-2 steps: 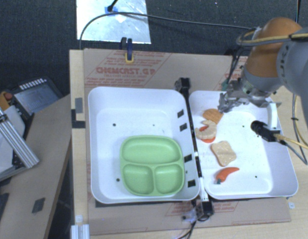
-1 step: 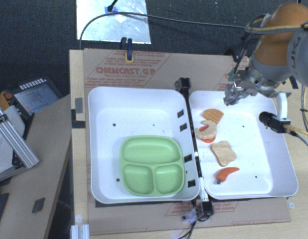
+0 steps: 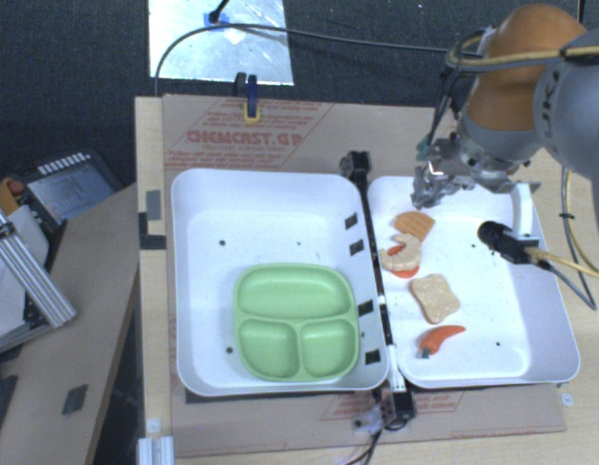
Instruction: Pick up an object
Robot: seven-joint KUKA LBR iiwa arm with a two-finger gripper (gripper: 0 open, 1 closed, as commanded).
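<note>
Your gripper (image 3: 427, 190) hung over the far left corner of the right bin (image 3: 547, 356), just above the orange piece (image 3: 414, 225). You could not tell how open it was or whether it held anything. Bread (image 3: 435, 297) and pepper (image 3: 441, 337) lay nearer the front.

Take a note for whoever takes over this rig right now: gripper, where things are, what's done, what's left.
Gripper low over the far left corner of the right bin, beside the tan piece; nothing seen in it.
That bin also holds a white-and-red piece, a bread slice, an orange pepper.
Left bin: green divided plate.
Done: nothing lifted. Left: grasp and lift one object.
</note>
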